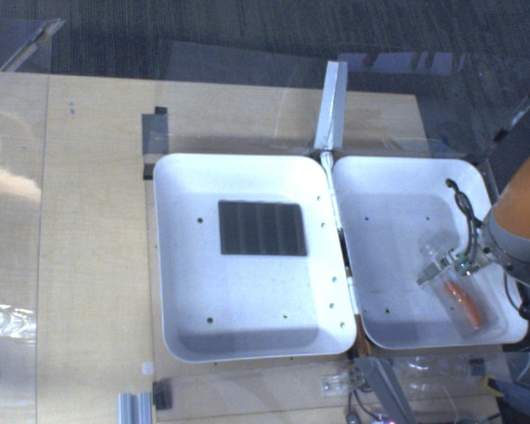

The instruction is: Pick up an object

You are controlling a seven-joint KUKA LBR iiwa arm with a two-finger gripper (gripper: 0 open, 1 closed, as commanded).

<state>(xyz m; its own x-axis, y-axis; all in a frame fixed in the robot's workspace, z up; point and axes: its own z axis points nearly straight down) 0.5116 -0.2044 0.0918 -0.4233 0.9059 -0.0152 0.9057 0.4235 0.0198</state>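
Note:
A flat dark grey ribbed rectangle [261, 228] lies in the middle of the left bin [185, 325]. My gripper [447, 290] hangs low over the right part of the right bin [380, 316]. Its clear fingers [430, 270] stand spread apart, so it is open. A small orange, elongated object [465, 304] lies on the bin floor along the lower clear finger. I cannot tell whether the finger touches it. The arm's orange band [523, 203] shows at the right edge.
A metal post [330, 104] rises behind the seam between the two bins. Black cables [462, 203] run from the arm down to the wrist. The wooden bench [71, 237] surrounds the bins, with clamps and cables at the front edge.

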